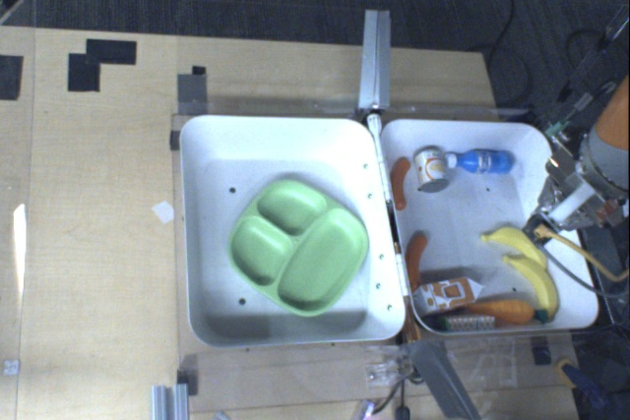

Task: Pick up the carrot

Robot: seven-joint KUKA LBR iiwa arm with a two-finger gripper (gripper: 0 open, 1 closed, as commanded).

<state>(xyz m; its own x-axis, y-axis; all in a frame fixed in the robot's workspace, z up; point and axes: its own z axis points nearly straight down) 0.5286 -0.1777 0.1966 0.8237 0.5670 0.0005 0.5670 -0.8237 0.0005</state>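
The orange carrot (502, 311) lies flat along the front wall of the right bin (463, 211), its dark green end pointing left toward a small carton (448, 291). A yellow banana (529, 263) lies just behind it, nearly touching its right end. My gripper (563, 195) hangs over the right rim of that bin, above and to the right of the banana, well apart from the carrot.
The right bin also holds a blue bottle (484, 161), a silver can (430, 167) and two reddish sausages (400, 184) (415, 256) near the left wall. A green divided plate (299, 245) sits in the left bin (212, 211).
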